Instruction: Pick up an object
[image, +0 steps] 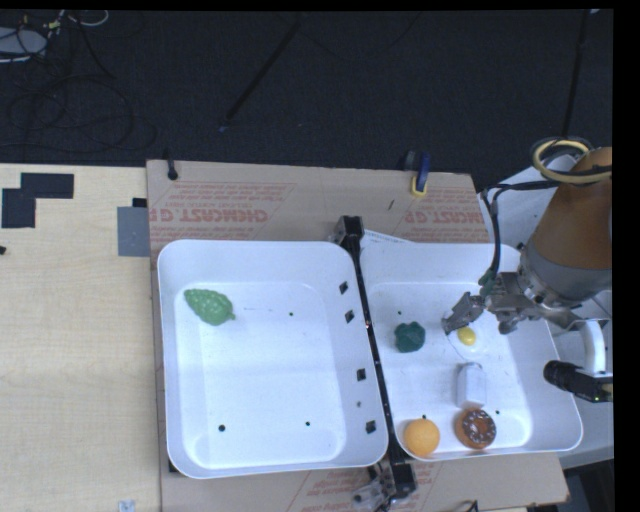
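Observation:
My gripper (483, 320) hangs over the middle of the right bin (440, 268), open, with nothing between its fingers. A small yellow object (467, 336) lies just below its left fingertip (458, 317). To the left of that sits a dark green object (409, 337). Nearer the front lie a pale grey cylinder (470, 383), a chocolate doughnut (476, 428) and an orange ball (422, 437). A light green leafy object (208, 305) lies in the left bin (260, 450), at its far left.
A black divider rail (362, 330) runs between the two bins. Both stand on a cardboard sheet (300, 205). A blue and yellow clamp (420, 175) sits at the cardboard's back edge.

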